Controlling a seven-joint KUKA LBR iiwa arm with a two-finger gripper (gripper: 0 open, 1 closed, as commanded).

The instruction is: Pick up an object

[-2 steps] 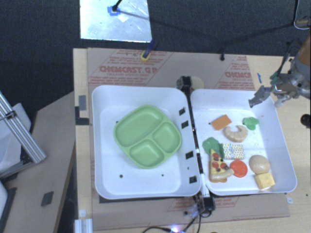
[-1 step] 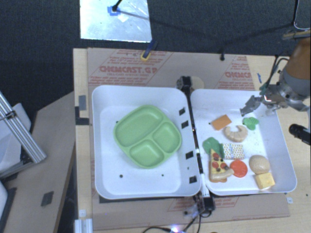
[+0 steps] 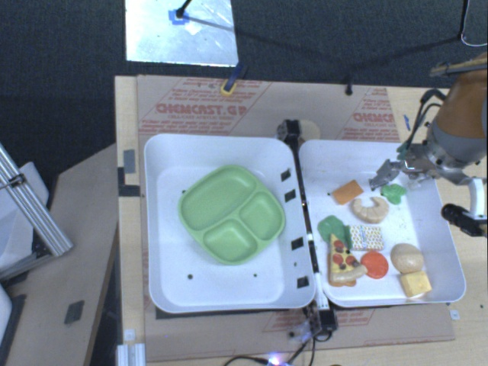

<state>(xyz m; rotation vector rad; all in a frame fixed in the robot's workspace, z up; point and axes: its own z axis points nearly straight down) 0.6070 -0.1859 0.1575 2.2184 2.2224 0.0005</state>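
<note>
Camera view, arm reached from right over right bin, tool low beside green toy, grip state unclear

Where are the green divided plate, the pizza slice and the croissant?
green divided plate (image 3: 232, 213): camera view, left bin, point on its middle ridge.
pizza slice (image 3: 343, 263): camera view, right bin, point on the topping.
croissant (image 3: 370, 210): camera view, right bin, point on its curved middle.

Right bin load: orange wedge, croissant, green pieces, cracker, pizza slice, tomato, potato, cheese block, all lying flat.
</note>
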